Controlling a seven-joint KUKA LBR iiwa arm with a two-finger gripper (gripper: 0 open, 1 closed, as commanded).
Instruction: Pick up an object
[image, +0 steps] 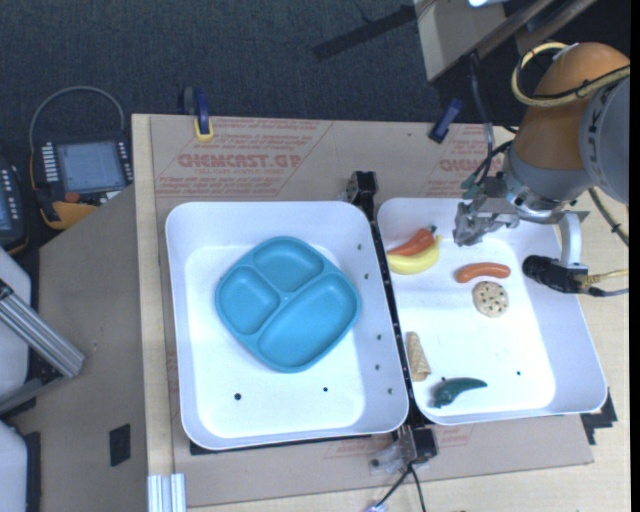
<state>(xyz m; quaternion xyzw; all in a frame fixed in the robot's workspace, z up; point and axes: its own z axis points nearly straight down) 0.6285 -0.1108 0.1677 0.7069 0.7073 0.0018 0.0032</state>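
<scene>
While the arm (560, 130) reaches in from the right, orange band up high, its wrist bends down over the far end of the right bin (560, 380). The gripper (470, 232) hangs low above the white floor there, fingers pointing down; nothing shows between them, and whether they are apart or together I cannot tell from this angle.

Just to its left lie the red pepper (415, 242) and the banana (414, 262), touching each other. Nearer the camera, the sausage (483, 271) sits close below the gripper, the cookie (489, 298) just beside it. Well apart, at the near end, rest a tan roll (417, 356) and a dark green pepper (457, 389). Over in the left bin (200, 400) sits a blue divided plate (288, 302).
</scene>
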